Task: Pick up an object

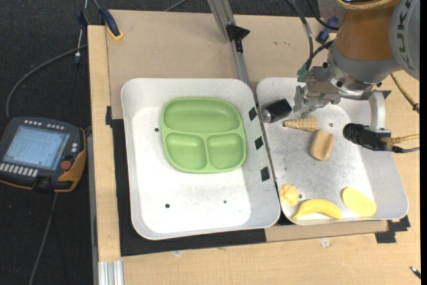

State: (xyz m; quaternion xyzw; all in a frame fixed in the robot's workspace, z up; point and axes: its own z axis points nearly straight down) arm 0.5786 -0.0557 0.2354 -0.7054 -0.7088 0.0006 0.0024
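One camera sits high above the tabletop [180, 43] and looks down at a slant. It sees both white bins [143, 163] whole, and the arm [373, 17] comes in from the right.

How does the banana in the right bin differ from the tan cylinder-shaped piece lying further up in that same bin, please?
The banana is bright yellow, while the tan cylinder is a dull beige. The banana is long and curved; the cylinder is short and stubby. The banana lies along the right bin's near edge, far from the gripper, whereas the cylinder lies in the middle, closer to it. Both rest loose on the bin floor, ungrasped.
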